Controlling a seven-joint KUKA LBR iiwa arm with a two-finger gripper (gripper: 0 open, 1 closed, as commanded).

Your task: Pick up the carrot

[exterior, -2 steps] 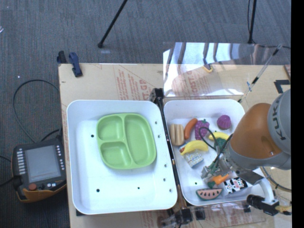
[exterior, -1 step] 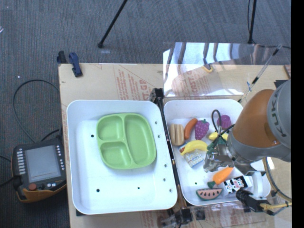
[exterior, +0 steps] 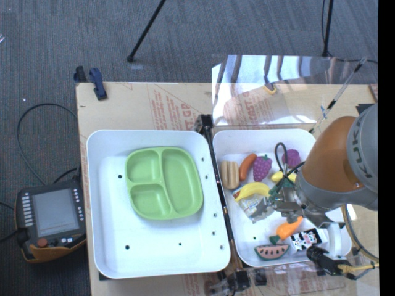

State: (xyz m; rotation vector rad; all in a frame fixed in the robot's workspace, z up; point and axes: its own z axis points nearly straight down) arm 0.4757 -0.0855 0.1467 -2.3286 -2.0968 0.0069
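Observation:
The carrot (exterior: 288, 229), orange with a green tip at its left end, lies in the right bin (exterior: 247, 251) near the front. My gripper (exterior: 271, 206) hangs low over the middle of this bin, just behind and to the left of the carrot. The grey wrist and orange band (exterior: 333, 159) above it hide part of the bin's right side. The carrot is not lifted and sits on the bin floor by the gripper's lower edge.
Around the gripper lie a banana (exterior: 252, 191), a red-orange sausage (exterior: 247, 165), a bread piece (exterior: 230, 174), red grapes (exterior: 262, 167), a purple fruit (exterior: 291, 158) and a watermelon slice (exterior: 271, 251). The left bin (exterior: 105, 227) holds a green divided plate (exterior: 165, 182).

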